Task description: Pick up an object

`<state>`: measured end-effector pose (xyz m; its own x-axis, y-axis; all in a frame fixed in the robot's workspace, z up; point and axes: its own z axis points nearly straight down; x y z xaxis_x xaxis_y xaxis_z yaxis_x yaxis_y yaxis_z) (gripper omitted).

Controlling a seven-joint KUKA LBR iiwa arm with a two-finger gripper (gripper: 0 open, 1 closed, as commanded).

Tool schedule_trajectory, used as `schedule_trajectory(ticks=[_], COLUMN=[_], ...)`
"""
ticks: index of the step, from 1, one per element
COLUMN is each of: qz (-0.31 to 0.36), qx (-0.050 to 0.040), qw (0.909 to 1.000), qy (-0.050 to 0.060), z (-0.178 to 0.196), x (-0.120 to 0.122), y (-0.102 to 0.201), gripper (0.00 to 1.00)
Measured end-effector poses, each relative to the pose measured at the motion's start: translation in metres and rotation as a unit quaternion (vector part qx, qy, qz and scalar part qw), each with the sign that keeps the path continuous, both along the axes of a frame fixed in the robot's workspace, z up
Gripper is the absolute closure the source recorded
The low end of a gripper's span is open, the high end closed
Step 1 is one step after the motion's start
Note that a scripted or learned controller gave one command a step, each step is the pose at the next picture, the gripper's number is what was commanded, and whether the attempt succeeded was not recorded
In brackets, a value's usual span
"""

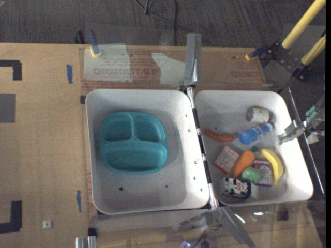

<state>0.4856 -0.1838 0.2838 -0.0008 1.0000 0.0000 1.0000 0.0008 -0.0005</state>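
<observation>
The right bin (289, 190) holds several small objects. A grey can (257, 114) lies at the back, with a blue bottle (253, 134) just in front of it. An orange-red sausage (219, 135) lies near the bin's left wall. Toward the front, an orange carrot (243, 163), a yellow banana (273, 163), a green piece (250, 174), a brown-red packet (226, 159) and a red carton (264, 173) are packed close together. A black-and-white box (238, 187) lies at the front. The left bin (103, 190) holds a teal divided plate (133, 141).
A metal fixture (294, 132) sticks over the right bin's right rim. Yellow poles (305, 19) slant at the top right. A metal divider (192, 61) stands behind the seam between the bins. Cardboard bench surface (41, 138) spreads to the left.
</observation>
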Motion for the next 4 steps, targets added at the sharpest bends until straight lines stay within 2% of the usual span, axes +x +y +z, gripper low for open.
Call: schedule_trajectory(ticks=[1, 2, 3, 4], qz=[0.033, 0.084, 0.082, 0.100], qx=[0.0004, 0.0001, -0.0001, -0.0027], qw=[0.9995, 0.9965, 0.9966, 0.9950], qy=[0.000, -0.004, -0.009, -0.007], z=[-0.138, -0.194, -0.182, -0.185], x=[0.033, 0.036, 0.039, 0.093], y=[0.035, 0.052, 0.051, 0.061], gripper=[0.00, 0.00, 1.00, 1.00])
